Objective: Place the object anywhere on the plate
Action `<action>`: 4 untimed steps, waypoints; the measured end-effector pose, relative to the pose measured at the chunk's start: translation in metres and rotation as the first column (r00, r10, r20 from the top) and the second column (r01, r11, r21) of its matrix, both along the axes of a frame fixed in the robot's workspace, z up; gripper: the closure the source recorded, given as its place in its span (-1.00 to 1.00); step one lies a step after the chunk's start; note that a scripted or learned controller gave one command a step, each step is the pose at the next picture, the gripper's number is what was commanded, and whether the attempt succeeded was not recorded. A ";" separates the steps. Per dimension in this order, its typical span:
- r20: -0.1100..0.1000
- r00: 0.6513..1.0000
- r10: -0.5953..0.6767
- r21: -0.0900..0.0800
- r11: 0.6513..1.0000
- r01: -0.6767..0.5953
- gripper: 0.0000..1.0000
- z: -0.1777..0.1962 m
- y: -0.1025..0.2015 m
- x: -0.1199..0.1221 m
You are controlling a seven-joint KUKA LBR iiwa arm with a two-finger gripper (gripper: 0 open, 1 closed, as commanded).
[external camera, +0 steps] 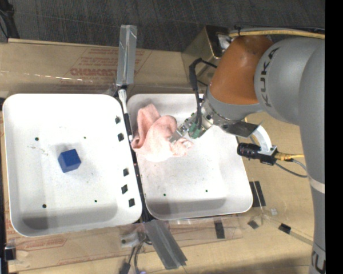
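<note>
- Pink cloth lies in a soft heap in the right bin, up near the wall that it shares with the left bin.
- I think the cloth is the thing to move, because my gripper is down at its right edge and touches it there.
- I cannot tell if the gripper is open or closed. It is small and dark against the cloth, so I will not say that I have the cloth.
- A blue cube sits alone in the left bin, well apart from the gripper.
- My job now, I think, is to get a good hold on the cloth.
- To do that well, I would go for a thick fold, not the thin edge. A thin edge can slip out.
- I would push down until I am just above the bin floor, then close slowly.
- I would lift straight up and look. If the cloth hangs from the gripper, the hold is good.
- The cloth is floppy, so it will hang low. I must lift high to clear the bin wall.
- I cannot pick out the plate for sure, so I would check the drop spot before I carry anything.
- The arm is big and hides part of the bin, so I would move slowly.
</note>
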State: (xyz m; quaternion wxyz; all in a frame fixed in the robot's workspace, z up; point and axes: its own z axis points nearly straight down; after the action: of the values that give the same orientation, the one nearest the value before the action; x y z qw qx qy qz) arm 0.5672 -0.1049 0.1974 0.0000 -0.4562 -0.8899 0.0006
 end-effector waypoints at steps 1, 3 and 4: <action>-0.001 1.000 0.006 0.001 1.000 -0.006 1.00 0.034 0.000 0.001; -0.001 0.685 0.728 0.001 0.685 -0.728 1.00 0.020 0.105 0.014; 0.001 0.580 0.815 0.000 0.580 -0.815 1.00 0.017 0.153 0.019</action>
State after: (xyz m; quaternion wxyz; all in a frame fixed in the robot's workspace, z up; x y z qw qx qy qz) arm 0.5864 0.0484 0.2140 -0.0007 0.0024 -1.0000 0.0001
